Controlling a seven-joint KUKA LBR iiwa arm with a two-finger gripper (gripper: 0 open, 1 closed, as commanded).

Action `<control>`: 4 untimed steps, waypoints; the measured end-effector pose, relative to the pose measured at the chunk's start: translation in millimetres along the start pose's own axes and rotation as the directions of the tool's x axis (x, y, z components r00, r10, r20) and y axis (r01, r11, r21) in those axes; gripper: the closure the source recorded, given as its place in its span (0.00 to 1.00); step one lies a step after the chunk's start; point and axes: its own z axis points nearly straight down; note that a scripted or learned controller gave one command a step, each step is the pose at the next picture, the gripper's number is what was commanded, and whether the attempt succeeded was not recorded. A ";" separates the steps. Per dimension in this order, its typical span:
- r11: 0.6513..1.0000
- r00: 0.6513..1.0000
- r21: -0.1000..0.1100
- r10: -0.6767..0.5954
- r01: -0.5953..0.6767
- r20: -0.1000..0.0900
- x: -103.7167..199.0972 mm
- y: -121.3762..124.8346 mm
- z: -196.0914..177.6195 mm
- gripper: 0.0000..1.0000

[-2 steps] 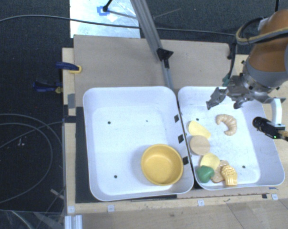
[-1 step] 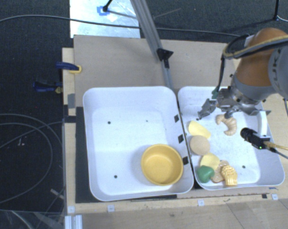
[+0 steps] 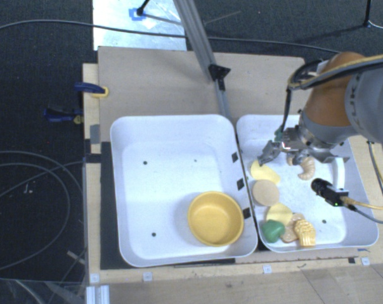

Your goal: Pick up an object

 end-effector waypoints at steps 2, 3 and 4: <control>1.000 1.000 -0.015 0.001 -0.001 0.001 0.1 4.3 31.2 1.00; 1.000 1.000 -0.011 -0.005 0.005 0.001 -2.9 4.6 -33.3 1.00; 1.000 1.000 -0.011 -0.004 0.004 0.001 -3.2 6.4 -87.8 1.00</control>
